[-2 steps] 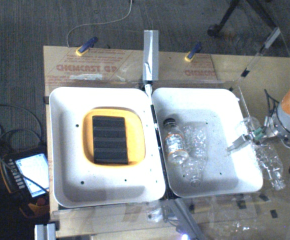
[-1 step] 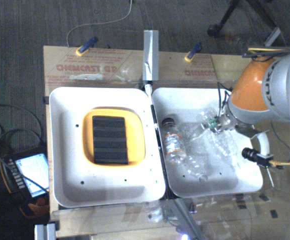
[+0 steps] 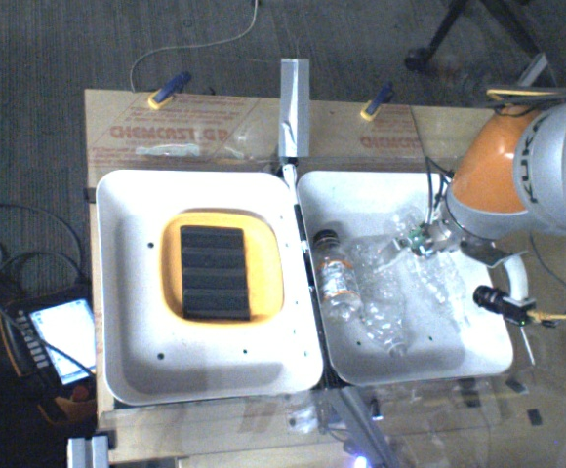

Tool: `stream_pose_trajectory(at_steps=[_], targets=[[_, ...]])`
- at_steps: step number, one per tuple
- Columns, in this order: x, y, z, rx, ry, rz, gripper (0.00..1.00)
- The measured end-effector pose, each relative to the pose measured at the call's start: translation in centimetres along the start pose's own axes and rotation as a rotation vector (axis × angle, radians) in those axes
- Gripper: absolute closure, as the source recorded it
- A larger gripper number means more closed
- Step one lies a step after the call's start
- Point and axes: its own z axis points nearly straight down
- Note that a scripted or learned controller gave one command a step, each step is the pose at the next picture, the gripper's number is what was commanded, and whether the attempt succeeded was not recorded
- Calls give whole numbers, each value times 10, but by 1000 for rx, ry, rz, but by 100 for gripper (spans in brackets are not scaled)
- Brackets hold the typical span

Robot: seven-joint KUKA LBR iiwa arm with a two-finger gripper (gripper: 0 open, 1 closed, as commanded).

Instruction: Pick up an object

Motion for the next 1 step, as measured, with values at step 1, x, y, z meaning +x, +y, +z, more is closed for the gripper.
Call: stream_pose_trajectory(at_steps=[1], targets=[[15, 66, -73, 19, 5, -18, 100]])
